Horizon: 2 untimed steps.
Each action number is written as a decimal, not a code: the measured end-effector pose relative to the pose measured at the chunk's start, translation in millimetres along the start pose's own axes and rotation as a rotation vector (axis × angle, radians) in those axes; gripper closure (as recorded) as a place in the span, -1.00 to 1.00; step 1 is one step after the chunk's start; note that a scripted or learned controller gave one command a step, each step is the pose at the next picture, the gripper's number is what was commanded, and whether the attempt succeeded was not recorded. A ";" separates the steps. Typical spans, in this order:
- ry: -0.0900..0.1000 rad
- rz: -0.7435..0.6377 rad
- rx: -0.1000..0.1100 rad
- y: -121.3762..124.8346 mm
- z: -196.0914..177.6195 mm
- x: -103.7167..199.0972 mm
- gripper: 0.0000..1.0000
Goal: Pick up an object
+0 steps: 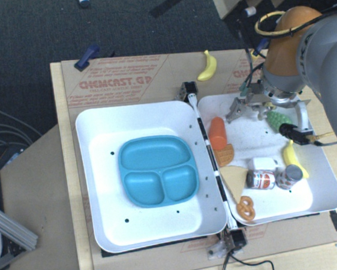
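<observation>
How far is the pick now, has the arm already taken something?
Done: the arm has reached over the right bin, with the gripper at its far end by the green object. In hand: nothing visibly held. Left: grasp and lift an object; carrot and jar lie untouched.

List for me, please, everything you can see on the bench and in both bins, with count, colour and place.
Bins: 2, white, side by side on the bench.
Divided plate: 1, blue, left bin.
Carrot: 1, orange, right bin, left edge.
Bananas: 2, yellow; one in right bin, one on the bench behind.
Can: 1, red label, right bin.
Pretzel: 1, orange-brown, right bin's front corner.
Green item: 1, right bin, beside gripper.
Gripper: 1, grey, over right bin's back.
</observation>
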<state>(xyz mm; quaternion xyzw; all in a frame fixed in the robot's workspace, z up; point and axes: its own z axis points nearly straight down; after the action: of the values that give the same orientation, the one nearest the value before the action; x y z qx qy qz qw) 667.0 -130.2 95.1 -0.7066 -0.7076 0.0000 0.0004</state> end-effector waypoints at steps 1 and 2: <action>0.000 0.002 0.001 -0.7 10.4 -8.4 -1.00; 0.000 0.001 -0.001 0.1 -0.2 -8.0 1.00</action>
<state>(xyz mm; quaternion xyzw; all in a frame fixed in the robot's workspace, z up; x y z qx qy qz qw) 667.1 -138.2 95.3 -0.7071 -0.7071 -0.0002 -0.0002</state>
